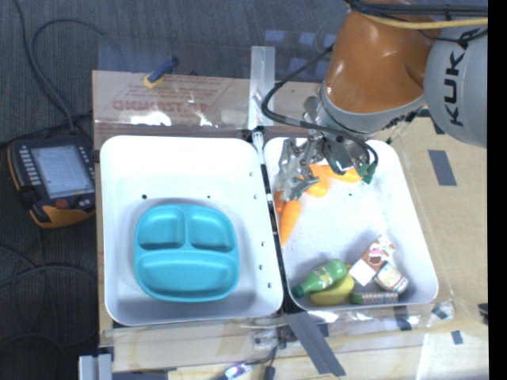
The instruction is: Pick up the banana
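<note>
The banana (336,293) is yellow and lies at the front of the right bin (416,212), partly under a green bottle (320,276). My gripper (295,174) hangs low at the back left of that bin, well behind the banana. It sits over an orange carrot (288,215) and a yellow-orange item (328,176). Nothing shows that it holds anything.
A blue divided plate (187,248) lies in the left bin (127,165). Small cartons (380,266) and a dark tube (374,297) sit at the right bin's front right corner, beside the banana. The arm's orange band (372,50) looms over the bin's back.
</note>
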{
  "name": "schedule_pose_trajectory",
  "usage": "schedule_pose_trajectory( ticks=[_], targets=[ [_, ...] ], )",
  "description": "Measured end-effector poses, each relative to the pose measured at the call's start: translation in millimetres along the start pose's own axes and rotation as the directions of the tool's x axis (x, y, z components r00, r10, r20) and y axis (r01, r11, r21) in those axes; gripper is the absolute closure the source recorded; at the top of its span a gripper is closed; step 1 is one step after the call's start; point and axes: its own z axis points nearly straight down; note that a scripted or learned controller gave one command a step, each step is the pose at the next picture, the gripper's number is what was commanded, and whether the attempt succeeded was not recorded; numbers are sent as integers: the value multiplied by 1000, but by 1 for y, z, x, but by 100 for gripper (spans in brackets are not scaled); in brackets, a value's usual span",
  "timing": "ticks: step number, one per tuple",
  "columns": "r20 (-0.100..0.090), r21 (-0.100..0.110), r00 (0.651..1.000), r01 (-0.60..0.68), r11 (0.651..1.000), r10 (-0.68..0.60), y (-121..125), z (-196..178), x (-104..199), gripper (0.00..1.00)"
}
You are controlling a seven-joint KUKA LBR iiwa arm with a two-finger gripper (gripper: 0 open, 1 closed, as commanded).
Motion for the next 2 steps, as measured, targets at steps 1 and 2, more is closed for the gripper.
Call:
schedule_pose_trajectory(
  ticks=[1,2],
  targets=[
    [4,-1,1000,-1,1000,1,1,-10,-1,100],
    [8,-2,1000,-2,1000,2,1,-19,-3,100]
  ],
)
